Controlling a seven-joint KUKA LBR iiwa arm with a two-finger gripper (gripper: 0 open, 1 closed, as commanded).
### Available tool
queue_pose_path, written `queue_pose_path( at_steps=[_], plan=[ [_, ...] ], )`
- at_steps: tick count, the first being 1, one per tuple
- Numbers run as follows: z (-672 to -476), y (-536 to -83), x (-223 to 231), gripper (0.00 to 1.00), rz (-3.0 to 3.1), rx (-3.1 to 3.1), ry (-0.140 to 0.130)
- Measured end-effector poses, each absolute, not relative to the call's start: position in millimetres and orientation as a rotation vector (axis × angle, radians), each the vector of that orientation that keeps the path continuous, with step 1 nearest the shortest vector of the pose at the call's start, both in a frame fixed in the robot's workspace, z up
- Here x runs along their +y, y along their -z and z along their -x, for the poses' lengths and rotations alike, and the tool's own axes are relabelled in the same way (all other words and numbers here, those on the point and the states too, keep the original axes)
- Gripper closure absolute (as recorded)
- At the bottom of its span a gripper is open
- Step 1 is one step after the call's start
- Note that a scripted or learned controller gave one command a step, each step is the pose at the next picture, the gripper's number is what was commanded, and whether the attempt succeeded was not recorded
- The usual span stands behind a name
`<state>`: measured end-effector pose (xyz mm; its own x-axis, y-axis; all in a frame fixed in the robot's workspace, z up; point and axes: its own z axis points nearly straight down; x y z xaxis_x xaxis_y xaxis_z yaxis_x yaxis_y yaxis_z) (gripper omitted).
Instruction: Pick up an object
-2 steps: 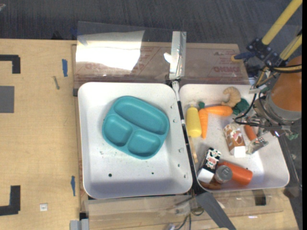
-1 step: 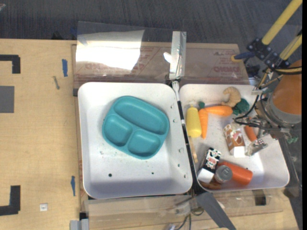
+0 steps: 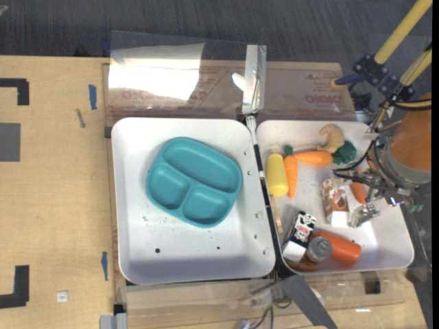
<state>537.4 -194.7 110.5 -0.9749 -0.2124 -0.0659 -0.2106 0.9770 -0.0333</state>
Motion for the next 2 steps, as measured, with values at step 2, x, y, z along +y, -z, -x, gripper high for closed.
queue_pose_path(
  at_steps=[2],
  plan=[
    [-516.9,-108.2,-182.7,0.0,-0.101,3.085,0.015]
  ],
)
